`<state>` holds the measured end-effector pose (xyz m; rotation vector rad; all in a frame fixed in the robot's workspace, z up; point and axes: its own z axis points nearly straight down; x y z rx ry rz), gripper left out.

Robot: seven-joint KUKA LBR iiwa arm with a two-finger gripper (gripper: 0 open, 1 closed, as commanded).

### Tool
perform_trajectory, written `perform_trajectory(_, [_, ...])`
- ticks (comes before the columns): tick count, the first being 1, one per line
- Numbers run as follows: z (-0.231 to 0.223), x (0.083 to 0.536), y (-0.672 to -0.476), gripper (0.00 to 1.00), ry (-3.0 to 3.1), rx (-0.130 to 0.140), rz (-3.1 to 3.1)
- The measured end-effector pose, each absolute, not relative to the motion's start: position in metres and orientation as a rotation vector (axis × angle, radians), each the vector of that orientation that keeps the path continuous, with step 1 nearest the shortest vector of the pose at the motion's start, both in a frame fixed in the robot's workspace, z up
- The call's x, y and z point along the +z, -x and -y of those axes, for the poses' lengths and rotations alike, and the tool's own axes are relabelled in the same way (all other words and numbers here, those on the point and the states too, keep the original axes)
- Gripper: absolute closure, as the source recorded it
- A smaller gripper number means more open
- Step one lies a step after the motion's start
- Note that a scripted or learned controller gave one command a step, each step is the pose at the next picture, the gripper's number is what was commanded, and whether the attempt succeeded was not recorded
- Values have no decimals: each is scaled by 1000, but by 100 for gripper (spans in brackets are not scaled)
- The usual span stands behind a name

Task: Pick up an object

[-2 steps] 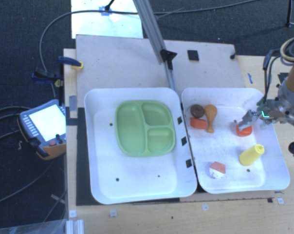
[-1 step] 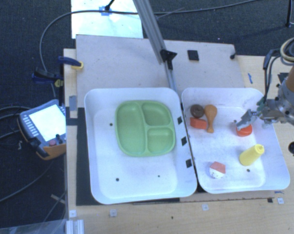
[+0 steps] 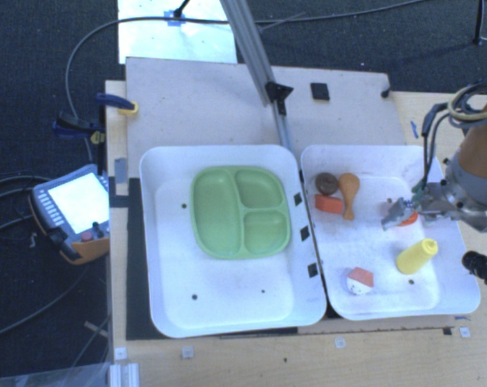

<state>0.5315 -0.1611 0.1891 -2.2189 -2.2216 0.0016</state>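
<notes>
Now the pincer (image 3: 398, 213) sits low in the right bin (image 3: 461, 297), directly over a small red object (image 3: 408, 220); whether its fingers grip it, I cannot tell. Nearby lies a yellow bottle (image 3: 416, 256).

Arm (image 3: 476, 172) low, wrist bent leftward

One camera hangs high over the pale wooden bench (image 3: 227, 103) and looks down at a slant, so the far edge sits at the top of the picture. It is far enough to take in both shallow white bins, the left bin (image 3: 167, 297) and the right bin (image 3: 457, 293), plus the dark floor around them. The grey arm with the orange band (image 3: 477, 164) comes in from the right side.
</notes>
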Motion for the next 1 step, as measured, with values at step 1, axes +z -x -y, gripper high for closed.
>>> perform_trajectory(1, [164,127,-528,0,2219,3,2220])
